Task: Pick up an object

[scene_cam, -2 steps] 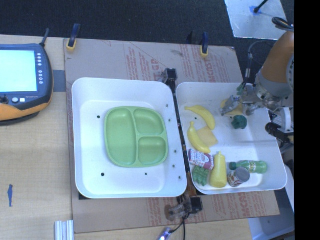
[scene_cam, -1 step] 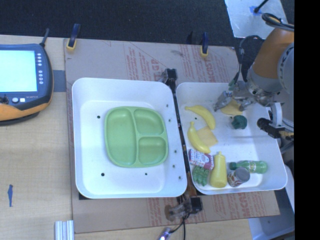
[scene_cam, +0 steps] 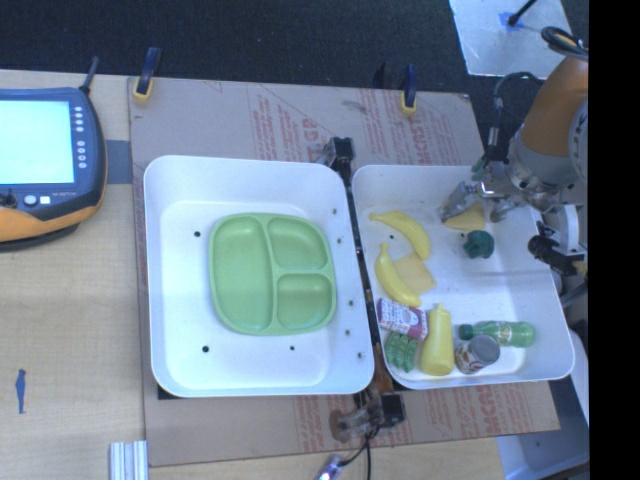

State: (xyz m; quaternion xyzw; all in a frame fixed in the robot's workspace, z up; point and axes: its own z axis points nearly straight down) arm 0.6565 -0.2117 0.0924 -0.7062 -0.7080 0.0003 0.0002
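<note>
Two white bins side by side — left bin [scene_cam: 160,268] bearing a green divided tray [scene_cam: 271,272], right bin [scene_cam: 545,353] crowded with two bananas [scene_cam: 403,230], yellow bottle [scene_cam: 438,341], green bottle [scene_cam: 505,333]. Grey-and-orange arm [scene_cam: 555,118] reaching in at the right bin's far corner. Gripper [scene_cam: 478,205] low there, fingers spread, nothing visibly clamped — a yellow piece [scene_cam: 463,220] just beneath it, small dark-green object [scene_cam: 479,244] just nearward.

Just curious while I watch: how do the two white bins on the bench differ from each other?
The left bin holds one thing, a green divided tray lying flat in its middle; the right bin holds many small items, among them yellow bananas and a green bottle. The gripper is over the right bin's far corner, not the left bin. Both are shallow, white and set side by side.
</note>
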